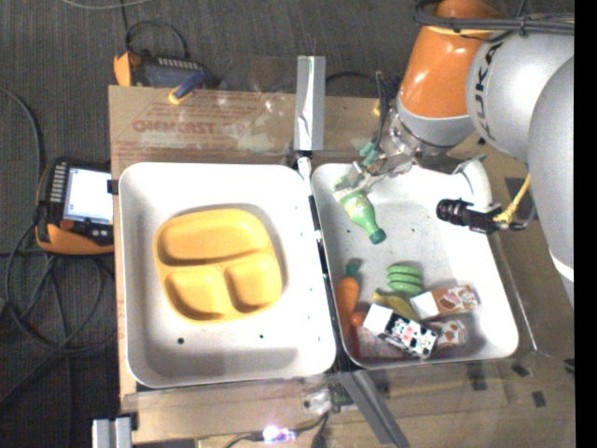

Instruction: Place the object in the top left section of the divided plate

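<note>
Green toy bottle [362, 215] lies tilted near the back-left corner of the right bin [504, 292], cap end pointing to the bin's middle. Tool [366, 171] sits right at its upper end; whether it's clenched on it, cannot tell. Bottle looks light, hard, smooth plastic, probably slippery and prone to roll. Best taken across the fat body. Yellow divided plate [219, 261] waits in the left bin [140, 278].
</note>
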You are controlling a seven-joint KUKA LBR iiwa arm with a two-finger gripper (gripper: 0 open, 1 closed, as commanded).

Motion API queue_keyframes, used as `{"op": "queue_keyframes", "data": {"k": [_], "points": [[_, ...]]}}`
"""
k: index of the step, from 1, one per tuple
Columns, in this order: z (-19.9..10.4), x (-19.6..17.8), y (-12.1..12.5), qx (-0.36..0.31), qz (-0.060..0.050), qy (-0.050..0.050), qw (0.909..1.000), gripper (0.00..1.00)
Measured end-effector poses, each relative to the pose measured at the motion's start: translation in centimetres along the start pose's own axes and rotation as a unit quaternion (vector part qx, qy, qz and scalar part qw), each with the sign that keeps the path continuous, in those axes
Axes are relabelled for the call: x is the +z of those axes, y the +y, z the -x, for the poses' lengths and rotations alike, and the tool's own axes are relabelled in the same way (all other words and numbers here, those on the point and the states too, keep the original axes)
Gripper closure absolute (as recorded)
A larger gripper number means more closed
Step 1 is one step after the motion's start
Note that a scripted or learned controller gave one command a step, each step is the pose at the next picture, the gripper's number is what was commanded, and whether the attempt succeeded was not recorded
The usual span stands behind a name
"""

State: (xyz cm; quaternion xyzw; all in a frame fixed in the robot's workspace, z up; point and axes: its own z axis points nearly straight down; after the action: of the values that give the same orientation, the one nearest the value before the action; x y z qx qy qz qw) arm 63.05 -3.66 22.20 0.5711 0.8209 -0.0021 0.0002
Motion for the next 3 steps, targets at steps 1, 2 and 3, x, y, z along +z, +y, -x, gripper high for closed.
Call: {"op": "queue_keyframes", "data": {"k": [1, 2, 3], "points": [[-6.4, 3.6, -2.6, -0.061, 0.000, 0.002, 0.9982, 1.00], [-6.4, 2.8, -2.6, -0.060, 0.000, 0.002, 0.9982, 1.00], [-0.9, -1.0, 0.3, -0.138, 0.001, 0.000, 0.9905, 1.00]]}}
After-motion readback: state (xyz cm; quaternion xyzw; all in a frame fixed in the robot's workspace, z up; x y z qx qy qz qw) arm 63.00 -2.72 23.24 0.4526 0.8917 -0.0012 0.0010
